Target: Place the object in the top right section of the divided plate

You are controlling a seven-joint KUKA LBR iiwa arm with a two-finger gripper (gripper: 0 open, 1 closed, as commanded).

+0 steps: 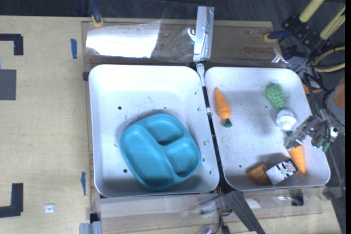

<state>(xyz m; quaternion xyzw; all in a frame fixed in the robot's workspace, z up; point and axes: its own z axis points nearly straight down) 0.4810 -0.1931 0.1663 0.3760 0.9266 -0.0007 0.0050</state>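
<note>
A blue divided plate (159,149) lies in the left bin (104,90), towards its front. My gripper (305,138) hangs over the right side of the right bin (247,85). It is just above a small orange carrot (298,158) and just below a white round piece (285,119). I see nothing held in the gripper. A longer carrot (221,104) lies near the right bin's left wall, well away from the gripper.
A green bumpy toy (276,95) sits at the back right of the right bin. A brown piece (258,173) and a white and black carton (282,171) lie along its front wall. A metal divider (203,35) stands behind the bins.
</note>
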